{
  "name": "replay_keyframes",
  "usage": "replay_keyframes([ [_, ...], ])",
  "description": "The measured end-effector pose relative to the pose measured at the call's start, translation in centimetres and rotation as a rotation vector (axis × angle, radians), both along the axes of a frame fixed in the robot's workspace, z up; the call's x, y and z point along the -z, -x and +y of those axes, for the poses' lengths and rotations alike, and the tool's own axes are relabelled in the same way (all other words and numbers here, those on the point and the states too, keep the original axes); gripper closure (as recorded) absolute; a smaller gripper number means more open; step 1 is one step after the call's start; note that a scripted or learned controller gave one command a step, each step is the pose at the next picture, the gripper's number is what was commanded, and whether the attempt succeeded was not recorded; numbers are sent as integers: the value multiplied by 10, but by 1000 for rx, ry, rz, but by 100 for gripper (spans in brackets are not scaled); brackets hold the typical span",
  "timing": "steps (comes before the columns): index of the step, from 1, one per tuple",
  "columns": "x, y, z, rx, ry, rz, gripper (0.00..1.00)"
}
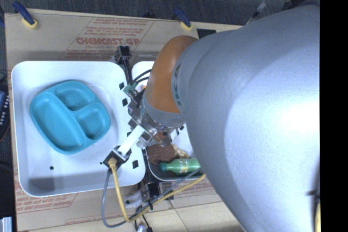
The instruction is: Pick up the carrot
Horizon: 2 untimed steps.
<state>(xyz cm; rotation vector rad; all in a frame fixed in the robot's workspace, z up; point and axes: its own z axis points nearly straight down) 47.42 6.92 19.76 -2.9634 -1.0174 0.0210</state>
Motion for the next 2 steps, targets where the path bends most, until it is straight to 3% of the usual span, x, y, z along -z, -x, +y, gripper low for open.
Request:
replay_keyframes([
  [1,8,0,-5,-572,-5,-2,100],
  [2,4,-11,-57,-856,-11,-3,100],
])
